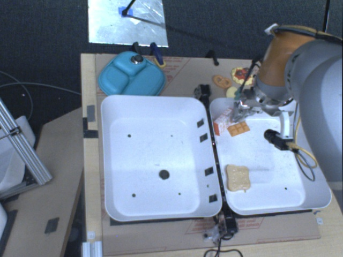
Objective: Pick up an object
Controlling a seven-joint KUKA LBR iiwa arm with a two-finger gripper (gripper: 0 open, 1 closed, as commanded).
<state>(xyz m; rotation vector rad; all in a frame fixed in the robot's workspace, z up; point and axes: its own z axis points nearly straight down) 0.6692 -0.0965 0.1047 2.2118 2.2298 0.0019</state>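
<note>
Tan surface (139,240) on dark carpet; teal tray (132,75) behind left bin (155,154); hand (241,107) above waffle (238,128), grip state indiscernible.

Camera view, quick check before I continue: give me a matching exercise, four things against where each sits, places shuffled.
Things:
1. bread slice
2. waffle piece
3. blue tray
4. dark round spot

Places:
A. on the bench behind the left bin
B. on the floor of the left bin
C. near side of the right bin
D. far end of the right bin, just below the gripper

Pairs: 1-C, 2-D, 3-A, 4-B
</note>
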